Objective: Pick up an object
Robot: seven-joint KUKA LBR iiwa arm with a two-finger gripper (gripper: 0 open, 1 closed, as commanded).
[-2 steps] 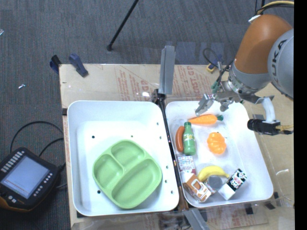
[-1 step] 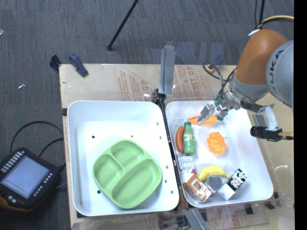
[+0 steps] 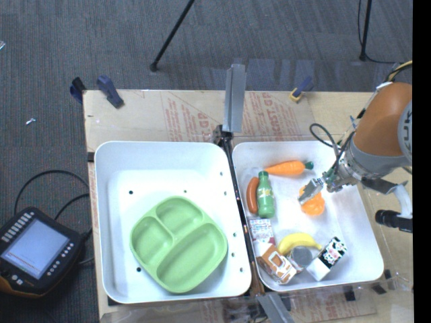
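Observation:
My gripper (image 3: 312, 192) hangs over the right bin (image 3: 363, 247), its fingers directly above a small orange fruit (image 3: 314, 206); I cannot tell whether they touch it. A carrot (image 3: 288, 168) lies toward the bin's back. A green bottle (image 3: 264, 194) lies beside a hot dog (image 3: 252, 194) at the bin's left. Near the front are a banana (image 3: 296, 241), a small milk carton with cow spots (image 3: 328, 255), a brown snack box (image 3: 277, 264) and a white packet (image 3: 261, 230).
The left bin (image 3: 121, 173) holds a green divided plate (image 3: 178, 243). A metal post (image 3: 235, 99) stands behind the seam between the bins. Clamps sit at the bench's back edge. A teach pendant (image 3: 34, 247) lies on the floor at left.

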